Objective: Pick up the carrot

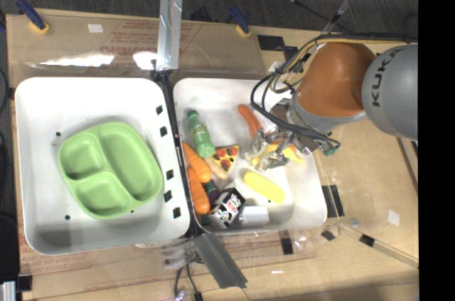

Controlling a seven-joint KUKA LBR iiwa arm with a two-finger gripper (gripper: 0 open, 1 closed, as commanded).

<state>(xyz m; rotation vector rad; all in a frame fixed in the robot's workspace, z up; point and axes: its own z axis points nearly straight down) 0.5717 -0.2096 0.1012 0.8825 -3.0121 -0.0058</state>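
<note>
The carrot (196,177) is a long orange piece lying along the left wall of the right bin (213,92), its tip pointing to the near edge. My gripper (273,151) hangs low over the bin's right half, about a hand's width to the right of the carrot and apart from it. It sits just above a yellow toy (264,186) and beside a thin orange-red stick (249,119). The arm's orange band and cables hide the bin's far right corner.
A green bottle (200,134) lies just behind the carrot, and a pizza slice (226,158) lies to its right. A black-and-white carton (228,207) and a white box (254,216) crowd the near edge. The left bin (28,150) holds a green divided plate (110,169).
</note>
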